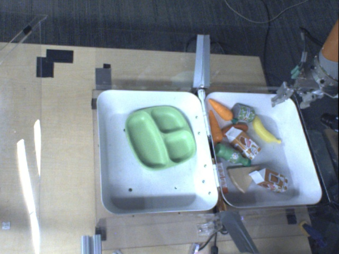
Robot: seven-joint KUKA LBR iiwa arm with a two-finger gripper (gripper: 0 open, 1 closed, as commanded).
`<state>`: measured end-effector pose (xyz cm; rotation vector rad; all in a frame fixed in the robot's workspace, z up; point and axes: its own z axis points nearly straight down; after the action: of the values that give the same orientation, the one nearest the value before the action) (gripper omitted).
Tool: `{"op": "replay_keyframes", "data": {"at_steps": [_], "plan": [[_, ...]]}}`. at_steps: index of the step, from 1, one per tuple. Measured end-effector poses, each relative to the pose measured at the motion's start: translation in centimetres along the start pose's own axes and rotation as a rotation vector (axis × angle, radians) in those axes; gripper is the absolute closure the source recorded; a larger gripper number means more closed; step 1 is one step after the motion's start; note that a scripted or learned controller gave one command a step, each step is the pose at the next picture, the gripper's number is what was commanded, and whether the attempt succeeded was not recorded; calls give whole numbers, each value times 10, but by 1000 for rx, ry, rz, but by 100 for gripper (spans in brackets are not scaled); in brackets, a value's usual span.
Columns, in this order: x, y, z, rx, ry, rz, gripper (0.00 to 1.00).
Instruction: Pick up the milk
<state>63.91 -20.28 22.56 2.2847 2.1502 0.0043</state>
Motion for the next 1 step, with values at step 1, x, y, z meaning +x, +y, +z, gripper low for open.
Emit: {"op": "replay_keyframes", "data": {"at_steps": [1], "plan": [[50, -57, 134, 0, 1, 171, 0]]}}
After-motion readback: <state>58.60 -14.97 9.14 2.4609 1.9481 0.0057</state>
